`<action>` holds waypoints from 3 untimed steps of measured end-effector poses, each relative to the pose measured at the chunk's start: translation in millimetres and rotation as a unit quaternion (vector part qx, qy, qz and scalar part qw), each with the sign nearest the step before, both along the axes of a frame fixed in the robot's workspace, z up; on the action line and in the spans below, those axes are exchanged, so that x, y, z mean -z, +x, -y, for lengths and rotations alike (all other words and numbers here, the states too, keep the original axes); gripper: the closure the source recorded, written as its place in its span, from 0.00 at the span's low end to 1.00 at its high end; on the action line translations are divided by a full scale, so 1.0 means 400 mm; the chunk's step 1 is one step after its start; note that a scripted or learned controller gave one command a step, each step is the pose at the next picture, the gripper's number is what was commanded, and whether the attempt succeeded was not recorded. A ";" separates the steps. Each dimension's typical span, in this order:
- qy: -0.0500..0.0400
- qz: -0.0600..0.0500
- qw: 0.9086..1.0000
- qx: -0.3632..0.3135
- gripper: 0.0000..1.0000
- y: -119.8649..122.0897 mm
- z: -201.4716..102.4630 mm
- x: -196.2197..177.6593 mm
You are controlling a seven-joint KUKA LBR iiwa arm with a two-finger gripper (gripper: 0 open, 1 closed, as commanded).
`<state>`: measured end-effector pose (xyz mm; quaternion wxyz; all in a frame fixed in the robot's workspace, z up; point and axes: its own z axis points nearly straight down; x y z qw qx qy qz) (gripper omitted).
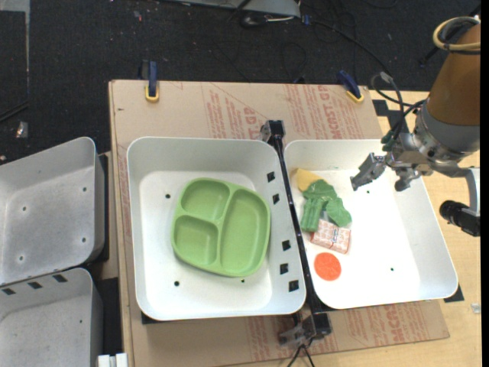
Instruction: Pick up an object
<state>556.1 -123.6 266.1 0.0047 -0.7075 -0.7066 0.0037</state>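
While the bench's near edge carries a black clamp (309, 329) at the seam between the two bins, the objects sit a little farther in. Nearest in the right bin (412, 281) lies an orange disc (328, 266), flat on the white floor close to the divider. Just beyond it, touching or nearly so, is a small red-and-white packet (331, 236), tilted slightly. Behind the packet a green toy (322, 204) sprawls, overlapping the packet's far edge, and a pale yellow piece (306, 179) peeks out at the toy's far end.

Across the divider, the left bin (153, 205) holds a green three-compartment tray (222, 226), lying flat near its middle.

Farther back and toward the right, the gripper (386, 173) hangs over the far part of the right bin, well apart from the cluster of objects. Its two dark fingers (365, 174) stand spread, with nothing between them. Above it rises the grey wrist with its orange band (458, 82).

At the far edge of the board, two blue-and-yellow clamps (152, 82) grip the cardboard.
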 end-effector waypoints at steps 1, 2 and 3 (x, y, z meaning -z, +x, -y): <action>-0.001 0.006 1.000 -0.001 0.00 0.005 -0.001 -0.015; 0.000 0.003 1.000 0.000 0.00 -0.004 -0.022 0.135; 0.000 0.003 1.000 0.000 0.00 -0.026 -0.039 0.278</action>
